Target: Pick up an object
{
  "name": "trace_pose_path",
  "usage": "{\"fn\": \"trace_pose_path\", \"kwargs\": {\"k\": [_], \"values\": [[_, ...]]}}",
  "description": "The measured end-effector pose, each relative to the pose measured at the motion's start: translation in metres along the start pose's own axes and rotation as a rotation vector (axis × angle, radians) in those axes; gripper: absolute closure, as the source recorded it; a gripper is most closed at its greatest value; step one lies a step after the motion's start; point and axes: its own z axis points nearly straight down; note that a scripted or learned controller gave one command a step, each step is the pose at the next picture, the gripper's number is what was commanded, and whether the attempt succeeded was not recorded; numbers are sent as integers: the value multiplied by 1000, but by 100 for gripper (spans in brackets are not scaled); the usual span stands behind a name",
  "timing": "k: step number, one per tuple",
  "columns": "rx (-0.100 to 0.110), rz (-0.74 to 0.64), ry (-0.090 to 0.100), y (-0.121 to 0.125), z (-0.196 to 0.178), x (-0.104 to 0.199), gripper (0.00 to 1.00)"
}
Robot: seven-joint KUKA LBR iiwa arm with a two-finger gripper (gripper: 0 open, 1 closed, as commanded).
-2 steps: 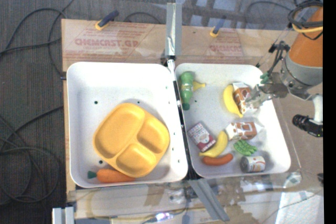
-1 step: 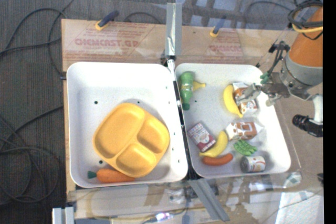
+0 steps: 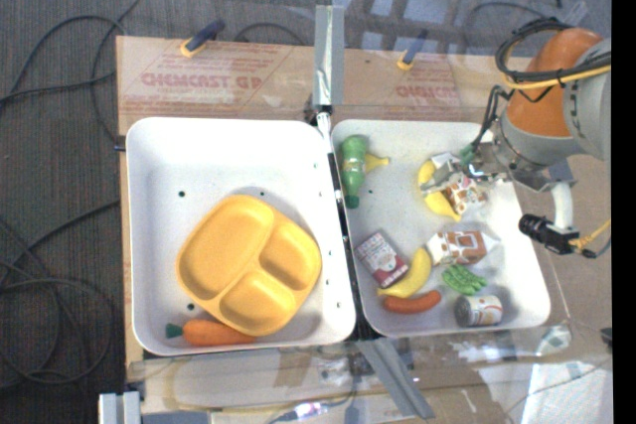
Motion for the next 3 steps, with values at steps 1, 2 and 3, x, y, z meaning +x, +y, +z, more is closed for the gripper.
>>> {"fn": "trace_pose_path", "kwargs": {"k": [1,2,3], "values": [[-4,0,-5,1,-11,-2,100],[-1,0,-4,1,-9,-2,0],[6,23,11,31,23,-13,0]]}}
